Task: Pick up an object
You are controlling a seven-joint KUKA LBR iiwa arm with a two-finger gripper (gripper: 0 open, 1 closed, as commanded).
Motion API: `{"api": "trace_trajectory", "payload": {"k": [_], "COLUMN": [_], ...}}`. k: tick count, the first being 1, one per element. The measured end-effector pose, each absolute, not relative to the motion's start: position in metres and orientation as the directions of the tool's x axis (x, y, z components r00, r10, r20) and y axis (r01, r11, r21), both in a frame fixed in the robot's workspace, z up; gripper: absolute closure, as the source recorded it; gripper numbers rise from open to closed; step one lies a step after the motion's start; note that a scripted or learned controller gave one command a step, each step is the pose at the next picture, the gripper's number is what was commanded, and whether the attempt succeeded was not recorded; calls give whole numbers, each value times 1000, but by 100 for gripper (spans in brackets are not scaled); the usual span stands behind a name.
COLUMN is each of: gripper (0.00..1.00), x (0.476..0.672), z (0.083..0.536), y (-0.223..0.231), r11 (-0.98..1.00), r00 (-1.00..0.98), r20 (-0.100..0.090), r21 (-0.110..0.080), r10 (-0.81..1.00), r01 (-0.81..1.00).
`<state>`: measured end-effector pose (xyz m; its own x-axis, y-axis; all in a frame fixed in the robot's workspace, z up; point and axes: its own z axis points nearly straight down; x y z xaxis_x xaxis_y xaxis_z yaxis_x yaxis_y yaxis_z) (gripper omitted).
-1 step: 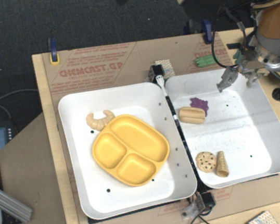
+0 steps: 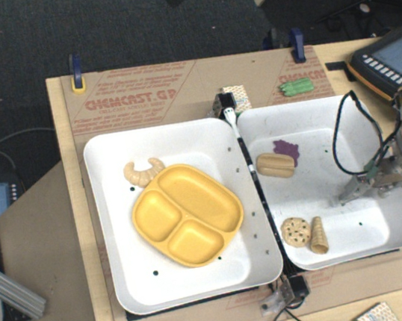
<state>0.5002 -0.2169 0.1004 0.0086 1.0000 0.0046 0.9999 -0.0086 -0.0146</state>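
Surface: brown board (image 2: 138, 98) printed with red lettering, carrying two shallow white bins side by side
Left bin: (image 2: 110, 208) holds a yellow three-compartment plate (image 2: 187, 213) lying flat near its centre; a tan curled croissant-like toy (image 2: 143, 172) sits just beside the plate's upper left edge, touching or nearly so
Right bin: (image 2: 314, 111) holds four small items in its left half
Bread roll: tan oblong (image 2: 275, 165) near the divider, upper left of the right bin
Purple piece: small, irregular (image 2: 286, 148), just behind the roll, partly overlapped by it
Cookie: round, speckled with dark chips (image 2: 295, 231), lower left of the right bin
Cone: tan waffle cone (image 2: 318, 236) lying just beside the cookie on its right
Arm: enters from the right edge, grey body with a black cable looping over the right bin
Claw: (image 2: 350, 193) low over the right bin's floor, right of centre, well apart from all four items; fingers too small and blurred to judge, so cannot tell how far apart they stand; nothing visibly between them
Outside the bins: green object (image 2: 297, 88) on the board behind the right bin
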Motion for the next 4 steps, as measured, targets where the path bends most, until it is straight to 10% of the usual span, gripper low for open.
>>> {"api": "trace_trajectory", "payload": {"k": [1,3,4], "gripper": [0,0,100], "x": [478,629,626], "z": [83,86,96], "y": [-133,-126,-124], "r11": [5,3,2], "r00": [-5,-3,-2], "r20": [5,-4,-3], "r21": [-5,8,5], "r10": [1000,1000,1000], "r01": [1000,1000,1000]}}
